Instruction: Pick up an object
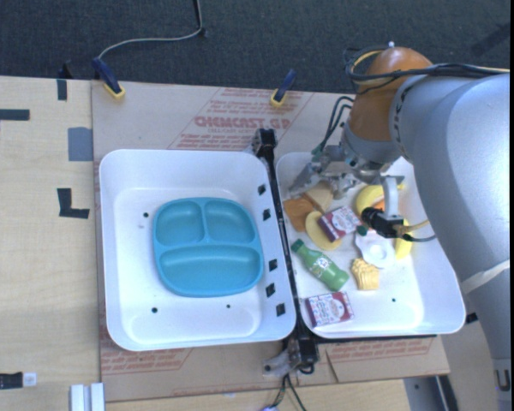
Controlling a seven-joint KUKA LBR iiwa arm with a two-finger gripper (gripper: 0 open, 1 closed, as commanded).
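The grey arm comes in from the right of the scene, its broad body filling much of that side and slanting down toward the right-hand bin. An orange band wraps it just above the wrist, at the far end of the bin, with dark cables looping around it. Below the band the wrist points down and to the left, and the gripper hangs low over the far left part of that bin, its metal parts crowded together.

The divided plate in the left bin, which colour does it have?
The divided plate is light blue, seen clearly in the camera view.
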